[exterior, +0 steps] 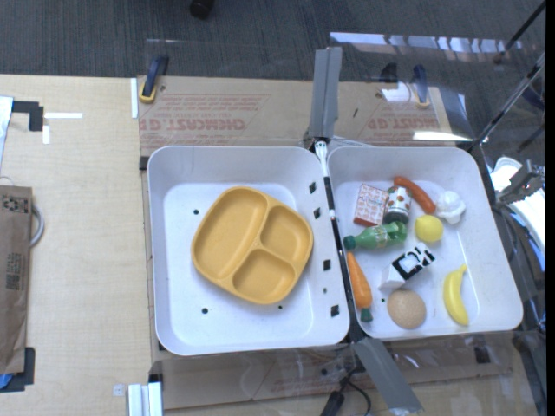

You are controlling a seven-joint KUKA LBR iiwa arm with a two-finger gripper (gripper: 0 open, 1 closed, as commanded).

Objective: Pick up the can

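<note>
Carrot (359,283), then can (398,204), label unreadable.

Cut off at nine o'clock: brown paper bag (15,276); label on the can (398,204) too small to read.

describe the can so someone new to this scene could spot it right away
Look in the right bin, toward its far side. The can is small, between the red-and-white box and the orange sausage, above the green bottle. It alone has a dark lid.
</note>
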